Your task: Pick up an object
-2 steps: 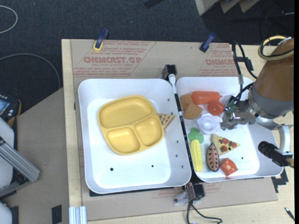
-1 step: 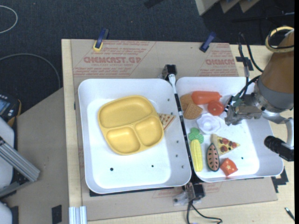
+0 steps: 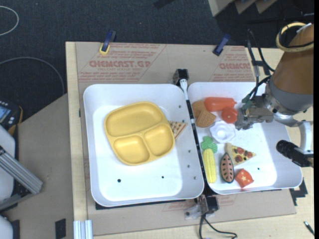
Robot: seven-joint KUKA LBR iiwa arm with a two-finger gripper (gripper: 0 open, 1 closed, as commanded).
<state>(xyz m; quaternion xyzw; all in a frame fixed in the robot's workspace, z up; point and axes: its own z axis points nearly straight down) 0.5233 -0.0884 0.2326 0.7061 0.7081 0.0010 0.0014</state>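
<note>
the red tomato (image 3: 229, 115) sat in the upper middle of the right bin (image 3: 279, 178), touching the lower edge of the long red piece (image 3: 219, 103) and just above the small white cup (image 3: 222, 132). it lay just to the left of the claw (image 3: 245, 119), nearly touching, so the coming move looked like a short shift toward frame left. whether the claw was apart or together could not be told. the yellow tray (image 3: 137, 133) filled the left bin (image 3: 99, 103) on the desk (image 3: 75, 133).
</note>
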